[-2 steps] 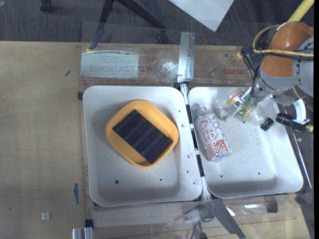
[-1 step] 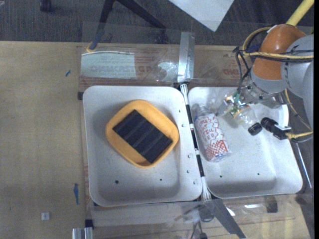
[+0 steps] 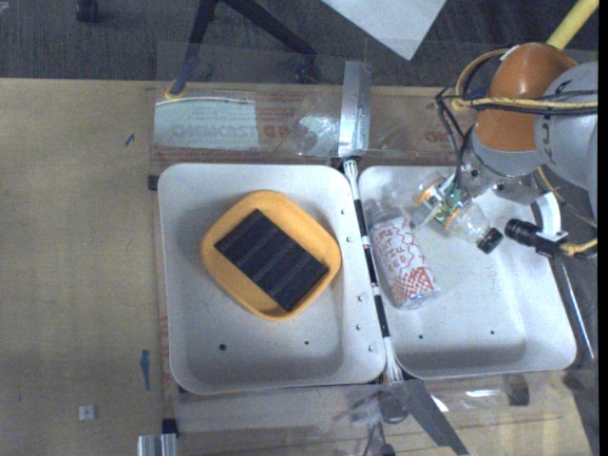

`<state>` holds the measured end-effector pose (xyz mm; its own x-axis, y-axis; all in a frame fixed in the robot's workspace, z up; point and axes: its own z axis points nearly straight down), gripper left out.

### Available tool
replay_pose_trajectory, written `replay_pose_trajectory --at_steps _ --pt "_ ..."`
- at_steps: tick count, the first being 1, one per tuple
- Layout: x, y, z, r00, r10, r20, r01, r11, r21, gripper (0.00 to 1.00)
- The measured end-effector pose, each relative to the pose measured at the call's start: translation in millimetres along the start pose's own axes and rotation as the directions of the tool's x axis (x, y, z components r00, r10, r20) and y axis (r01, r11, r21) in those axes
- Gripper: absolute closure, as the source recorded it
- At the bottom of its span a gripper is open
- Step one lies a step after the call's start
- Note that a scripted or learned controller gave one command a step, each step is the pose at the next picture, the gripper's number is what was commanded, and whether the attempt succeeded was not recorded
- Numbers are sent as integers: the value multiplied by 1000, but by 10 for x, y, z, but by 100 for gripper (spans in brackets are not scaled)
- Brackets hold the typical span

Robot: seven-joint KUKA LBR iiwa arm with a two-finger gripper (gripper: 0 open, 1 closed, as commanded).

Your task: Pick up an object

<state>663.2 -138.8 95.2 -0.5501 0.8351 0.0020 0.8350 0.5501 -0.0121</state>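
The jaws [image 3: 446, 203], state I cannot tell, are hovering over the right bin's [image 3: 494, 335] far clutter; they should be settling squarely around the bottle [image 3: 401, 252].

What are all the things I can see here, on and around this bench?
White bins: 2, white, side by side on the bench; left bin, right bin.
Orange pad: 1, orange with a dark ribbed panel on top, lying in the left bin.
Paper cup: 1, white with a red pattern, lying on its side in the right bin near the divide.
Clear plastic item: 1, transparent with small coloured bits, in the right bin's upper part; too blurred to identify.
Bench: 1, tan, under both bins.
Office chair base: 1, black, on the floor beyond the bench.
White sheet: 1, white, at the top of the view.
Robot arm: 1, grey with an orange band, reaching over the right bin.
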Motion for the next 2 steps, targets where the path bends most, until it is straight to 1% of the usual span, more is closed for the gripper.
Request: replay_pose_trajectory --at_steps 1,2 --pt "-17 -2 -108 1000 3 2 -3 1000 -4 100" --pt "327 262 -917 985 -173 10 173 985 -16 100"
